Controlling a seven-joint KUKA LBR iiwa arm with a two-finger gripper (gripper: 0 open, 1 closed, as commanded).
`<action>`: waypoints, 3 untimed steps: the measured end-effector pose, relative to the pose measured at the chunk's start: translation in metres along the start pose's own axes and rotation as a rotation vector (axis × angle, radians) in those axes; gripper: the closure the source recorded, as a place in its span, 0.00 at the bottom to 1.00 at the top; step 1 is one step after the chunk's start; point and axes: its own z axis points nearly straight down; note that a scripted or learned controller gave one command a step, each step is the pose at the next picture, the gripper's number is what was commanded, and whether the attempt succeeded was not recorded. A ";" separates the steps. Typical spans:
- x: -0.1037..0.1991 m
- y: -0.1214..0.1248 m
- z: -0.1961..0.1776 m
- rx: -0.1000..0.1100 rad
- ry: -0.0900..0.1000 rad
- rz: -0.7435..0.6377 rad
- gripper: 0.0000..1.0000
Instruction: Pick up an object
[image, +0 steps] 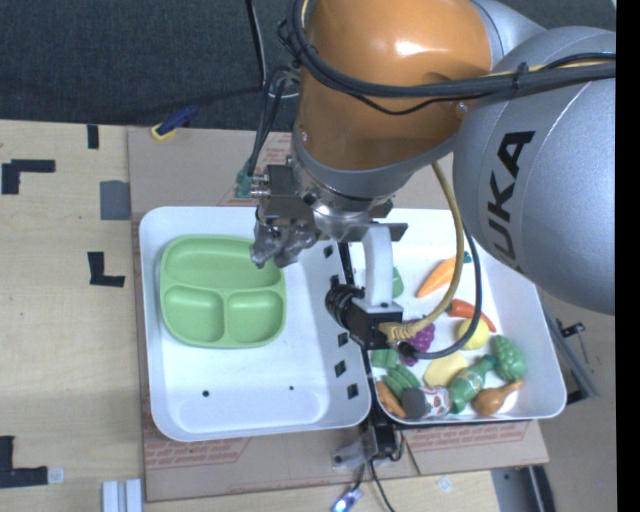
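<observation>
Camera view: gripper (272, 243) hangs over the top-right corner of the green plate (222, 292), very close to its rim. Can't tell if it's spread or closed, the view is too dark there. The plate lies in the left bin (240, 392), toward the back. Right of the plate, in the right bin (535, 325), is a pile of toy food (450, 370), incl. a carrot (437, 277), purple grapes (421, 338) & broccoli (507, 355). The arm (540, 190) looms above & right of the plate.
</observation>
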 end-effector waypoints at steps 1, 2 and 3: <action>-0.061 -0.002 0.078 0.017 -0.010 0.014 1.00; -0.117 -0.003 0.126 0.016 -0.009 0.014 1.00; -0.086 0.000 -0.004 -0.005 -0.001 0.002 1.00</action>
